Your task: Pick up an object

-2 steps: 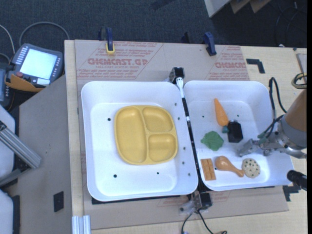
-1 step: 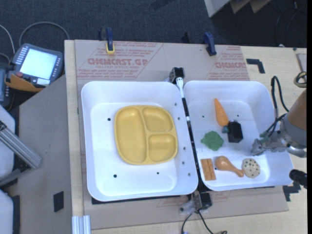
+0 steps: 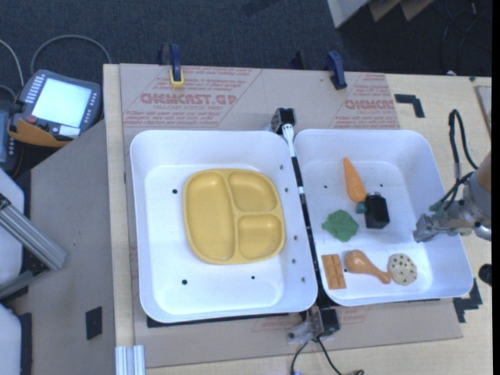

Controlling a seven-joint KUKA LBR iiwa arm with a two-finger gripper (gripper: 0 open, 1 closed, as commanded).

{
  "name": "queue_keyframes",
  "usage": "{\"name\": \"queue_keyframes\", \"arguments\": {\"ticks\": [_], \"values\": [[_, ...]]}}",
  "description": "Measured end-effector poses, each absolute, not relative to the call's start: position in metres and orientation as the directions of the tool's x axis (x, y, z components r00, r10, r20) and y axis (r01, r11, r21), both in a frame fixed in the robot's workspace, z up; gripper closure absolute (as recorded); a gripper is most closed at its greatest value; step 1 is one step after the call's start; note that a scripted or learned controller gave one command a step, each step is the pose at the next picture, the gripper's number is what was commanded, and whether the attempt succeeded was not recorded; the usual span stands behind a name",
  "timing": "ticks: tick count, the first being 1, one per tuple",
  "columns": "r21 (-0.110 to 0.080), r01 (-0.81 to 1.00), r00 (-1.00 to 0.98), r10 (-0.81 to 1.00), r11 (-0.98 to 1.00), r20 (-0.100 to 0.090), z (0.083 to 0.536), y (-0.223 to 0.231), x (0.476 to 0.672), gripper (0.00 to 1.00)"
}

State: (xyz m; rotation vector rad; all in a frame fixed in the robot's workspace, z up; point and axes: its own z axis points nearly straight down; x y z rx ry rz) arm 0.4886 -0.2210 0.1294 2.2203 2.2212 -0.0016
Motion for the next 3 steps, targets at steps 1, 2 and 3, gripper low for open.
{"name": "queue_keyframes", "arguments": {"ticks": [1,2,3], "values": [[0.003,1.000,-0.002,1.000,0.002,-0.003,0.190,-0.222,0.491,1.00],[0.004,1.000,-0.002,1.000,0.002,-0.004,0.251,-0.222,0.492,1.00],[0.000,1.000,-0.007,1.000,0.007,0.000,0.254,-0.172,0.514,1.00]]}}
